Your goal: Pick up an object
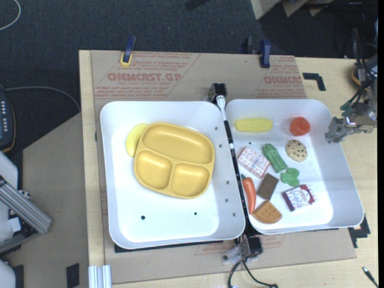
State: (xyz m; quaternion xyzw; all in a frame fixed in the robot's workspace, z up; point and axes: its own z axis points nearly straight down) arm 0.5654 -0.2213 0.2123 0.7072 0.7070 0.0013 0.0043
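Hanging at the far right rim of the right bin [336,161], the gripper [341,128] sits low over the bin's edge with nothing visible between its fingers; how far they are spread cannot be told. Nearest to it on its left lie a red tomato [300,125] and, just below that, a chocolate-chip cookie [296,150]. Further left are a corn cob [254,125], a green pickle [274,157] and a pink-white packet [252,161]. Toward the near edge lie a brown bar [267,187], a carrot [249,194], a waffle [267,212] and a dark red packet [298,197]. Well apart to the left, the left bin [120,209] holds a yellow divided tray [173,159].
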